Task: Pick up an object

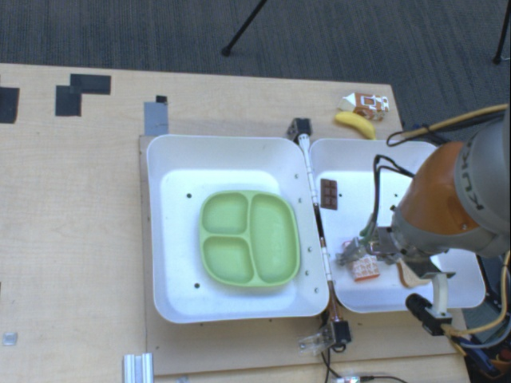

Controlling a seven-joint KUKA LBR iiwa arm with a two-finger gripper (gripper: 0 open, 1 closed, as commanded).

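In the right bin (351, 174), a small orange-and-white packet (366, 270) lies near the front left. A brown chocolate-like bar (328, 193) rests further back by the bin's left wall. My gripper (354, 251) is low over the bin floor, just behind and left of the packet and touching or nearly touching it. The grey arm with its orange band (435, 202) covers the bin's right half. A tan piece (408, 275) peeks out under the wrist.
The left bin (172, 214) holds a green three-compartment plate (249, 238). A yellow banana (354, 123) and a small snack packet (369, 102) lie on the bench behind the right bin. Cables (399, 138) loop near the arm.
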